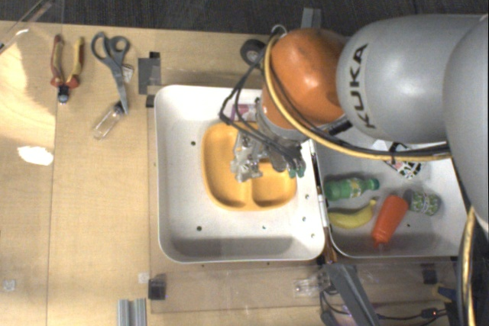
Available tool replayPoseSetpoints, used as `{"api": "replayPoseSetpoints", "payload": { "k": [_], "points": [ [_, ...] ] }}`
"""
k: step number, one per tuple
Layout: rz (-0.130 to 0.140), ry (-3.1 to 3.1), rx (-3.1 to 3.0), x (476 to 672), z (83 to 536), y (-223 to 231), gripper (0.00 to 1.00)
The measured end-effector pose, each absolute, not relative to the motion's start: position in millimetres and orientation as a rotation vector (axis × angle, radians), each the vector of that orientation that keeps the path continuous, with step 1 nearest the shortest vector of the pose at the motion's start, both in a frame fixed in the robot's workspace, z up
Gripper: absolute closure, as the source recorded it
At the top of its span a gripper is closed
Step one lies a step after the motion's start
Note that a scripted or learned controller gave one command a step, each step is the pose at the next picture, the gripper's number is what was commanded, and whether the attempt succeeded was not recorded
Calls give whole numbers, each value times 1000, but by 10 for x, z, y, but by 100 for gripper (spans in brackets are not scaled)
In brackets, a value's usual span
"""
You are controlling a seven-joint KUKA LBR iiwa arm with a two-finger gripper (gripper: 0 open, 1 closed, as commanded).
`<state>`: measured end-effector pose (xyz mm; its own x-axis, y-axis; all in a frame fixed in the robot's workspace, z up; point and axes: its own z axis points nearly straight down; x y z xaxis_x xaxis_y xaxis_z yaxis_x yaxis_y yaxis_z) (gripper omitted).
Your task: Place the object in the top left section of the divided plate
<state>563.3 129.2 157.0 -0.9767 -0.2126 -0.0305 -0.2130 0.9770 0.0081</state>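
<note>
Camera view. Nearest to us: the grey arm (416, 80), its casing lettered "KUKA" in black, the only writing we can read. Its orange band (306, 76) sits above the wrist, with a yellow cable looped around it.

Below the band, the tool (248, 160) hangs over the yellow divided plate (221, 164), which lies in the left white bin (179, 187). We cannot tell how the tool stands or whether it grips anything: metal parts and dark cabling crowd the spot. The plate's upper right part is hidden under the wrist, so we make out only its left side and two lower sections. We cannot pick out the task's object.

Right white bin (397, 244), partly covered by the arm: a green bottle (350, 186), label too small to read; a banana (353, 217) just below it; an orange carrot-shaped item (388, 218) beside the banana; a small greenish can (424, 201), print illegible.

On the wooden surface (76, 225), upper left: red-handled pliers (65, 66), grey scissors (114, 61), a clear small item (107, 121) by the scissors' tips, a black block (150, 72).
</note>
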Motion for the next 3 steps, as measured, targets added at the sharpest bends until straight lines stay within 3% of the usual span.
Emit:
{"api": "replayPoseSetpoints", "payload": {
  "k": [1, 2, 3],
  "points": [
    [17, 3094, -334, 5632, 1570, 1293, 0],
    [7, 3119, -298, 5342, 1433, 2137, 0],
    [5, 3060, -660, 5974, 1663, 1988, 0]
  ]
}}
